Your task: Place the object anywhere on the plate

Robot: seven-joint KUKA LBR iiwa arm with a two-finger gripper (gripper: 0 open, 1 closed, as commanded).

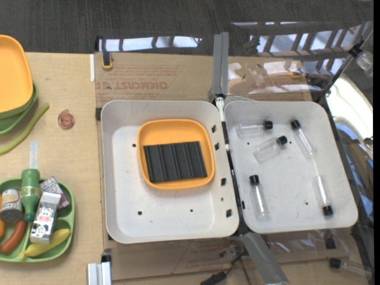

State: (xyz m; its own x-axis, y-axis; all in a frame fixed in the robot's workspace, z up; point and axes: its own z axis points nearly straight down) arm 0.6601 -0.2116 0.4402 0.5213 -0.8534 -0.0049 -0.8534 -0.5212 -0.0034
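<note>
An orange plate (176,130) rests in the left white bin (127,218), toward its back. A dark grey ribbed rectangular object (176,161) lies flat on the plate, covering most of its front half. The right white bin (344,215) holds several clear plastic tubes with black caps (257,195), scattered and lying on their sides.
On the bench at left stand a stack of orange and green plates (12,82), a green tray of toy food (35,224) with a green bottle, and a small pink disc (66,119). Cardboard (154,79) lies behind the bins. A metal frame runs at the back right.
</note>
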